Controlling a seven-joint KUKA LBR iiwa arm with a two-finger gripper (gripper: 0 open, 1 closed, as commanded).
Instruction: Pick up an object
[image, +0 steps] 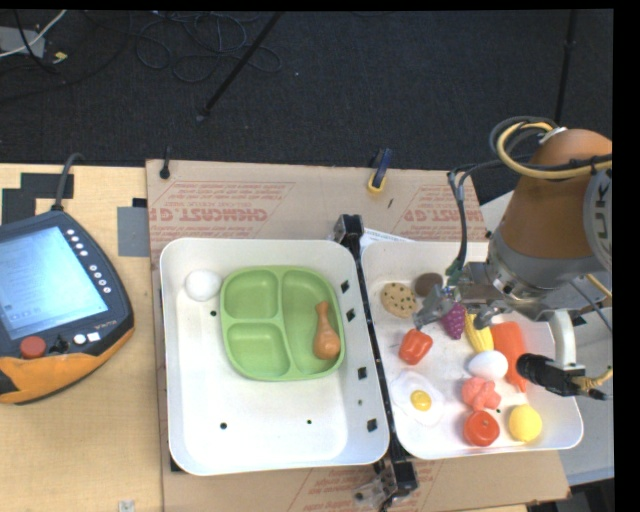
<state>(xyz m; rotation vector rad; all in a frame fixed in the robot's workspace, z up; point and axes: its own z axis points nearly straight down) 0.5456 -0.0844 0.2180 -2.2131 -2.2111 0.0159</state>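
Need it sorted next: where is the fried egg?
The fried egg lies in the right bin, near its front-left corner, below the red pepper.

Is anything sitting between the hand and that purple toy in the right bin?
Nothing visible does. The hand is right over the purple toy, and no other item lies between them. Close neighbours crowd it, though: the red pepper to its lower left and the yellow corn on the other side.

Upside-down red print, seemingly "OKAMOTO", on cardboard sheet (230, 205), repeated at right
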